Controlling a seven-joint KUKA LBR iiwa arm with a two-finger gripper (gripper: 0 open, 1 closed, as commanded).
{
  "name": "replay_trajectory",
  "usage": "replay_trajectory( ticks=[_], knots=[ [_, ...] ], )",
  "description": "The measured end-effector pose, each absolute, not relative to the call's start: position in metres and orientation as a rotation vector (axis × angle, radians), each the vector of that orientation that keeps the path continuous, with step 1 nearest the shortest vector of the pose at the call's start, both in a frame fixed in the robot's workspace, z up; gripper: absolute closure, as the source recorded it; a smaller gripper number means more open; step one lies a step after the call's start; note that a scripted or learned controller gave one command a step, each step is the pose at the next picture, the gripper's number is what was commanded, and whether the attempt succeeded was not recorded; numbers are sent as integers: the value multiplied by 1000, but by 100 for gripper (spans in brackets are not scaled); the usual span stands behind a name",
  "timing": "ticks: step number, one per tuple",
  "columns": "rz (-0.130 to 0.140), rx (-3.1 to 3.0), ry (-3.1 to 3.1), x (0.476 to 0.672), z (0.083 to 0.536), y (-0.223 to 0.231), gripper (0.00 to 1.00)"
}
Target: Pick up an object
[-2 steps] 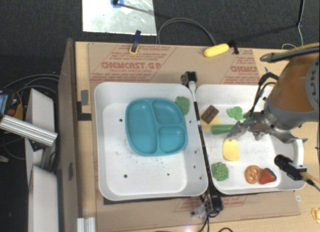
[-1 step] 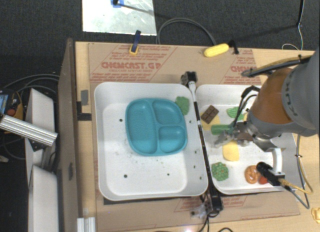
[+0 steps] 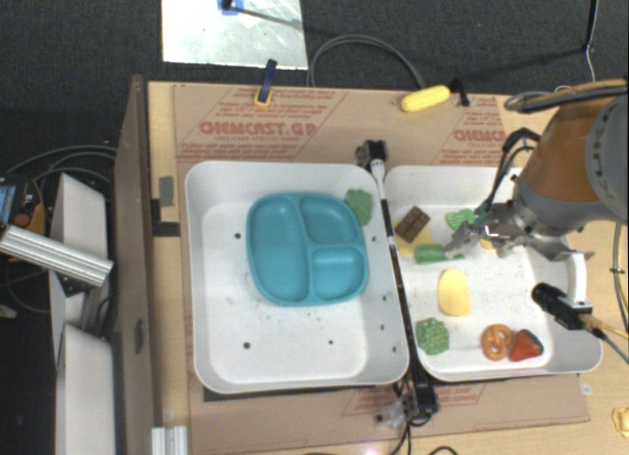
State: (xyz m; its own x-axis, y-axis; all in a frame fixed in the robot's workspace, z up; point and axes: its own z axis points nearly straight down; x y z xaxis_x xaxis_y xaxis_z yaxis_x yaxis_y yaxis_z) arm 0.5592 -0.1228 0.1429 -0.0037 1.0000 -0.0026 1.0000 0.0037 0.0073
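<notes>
Gripper (image 3: pixel 468 236): low in right bin (image 3: pixel 511 291), just beside a green piece (image 3: pixel 432 255)
Jaws: cannot tell whether open or closed
Left bin (image 3: pixel 228 343): holds a blue plate (image 3: pixel 305 248)

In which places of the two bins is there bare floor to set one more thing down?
The left bin has bare floor in front of the blue plate and along its left wall. The right bin is crowded: the gripper, yellow fruit, broccoli and strawberry leave only a strip by the far wall.
</notes>
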Motion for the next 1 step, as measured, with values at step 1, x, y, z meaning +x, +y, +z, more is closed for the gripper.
replay_trajectory(
  ticks=[1],
  knots=[
    [-2,2222,2226,531,82,-101,0]
  ],
)
